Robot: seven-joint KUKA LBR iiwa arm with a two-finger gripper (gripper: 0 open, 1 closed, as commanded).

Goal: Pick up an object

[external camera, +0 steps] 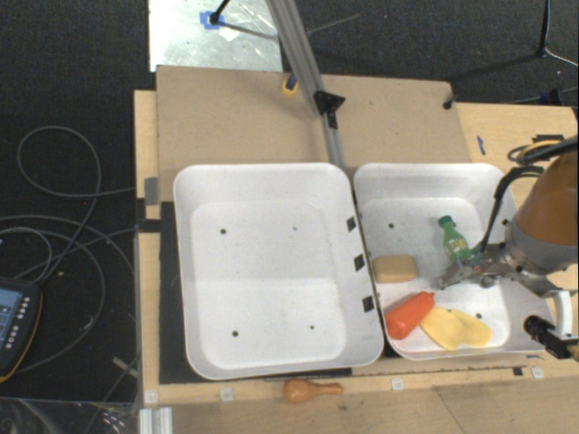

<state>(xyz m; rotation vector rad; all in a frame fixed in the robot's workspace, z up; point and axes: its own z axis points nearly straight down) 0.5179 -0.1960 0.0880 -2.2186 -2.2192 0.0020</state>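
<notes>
Green bottle (451, 237) partly hidden by pincer (455, 273); pincer's grip state unclear.

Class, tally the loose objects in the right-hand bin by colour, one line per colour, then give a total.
Green: 1, the bottle
Tan: 1, the block
Red-orange: 1, the carrot-shaped piece
Yellow: 1, the soft flat piece
Total: 4

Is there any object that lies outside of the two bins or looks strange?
Yes. A small orange-brown object lies on the bench, in front of the left bin, outside both bins. The other items sit inside the right bin.
</notes>
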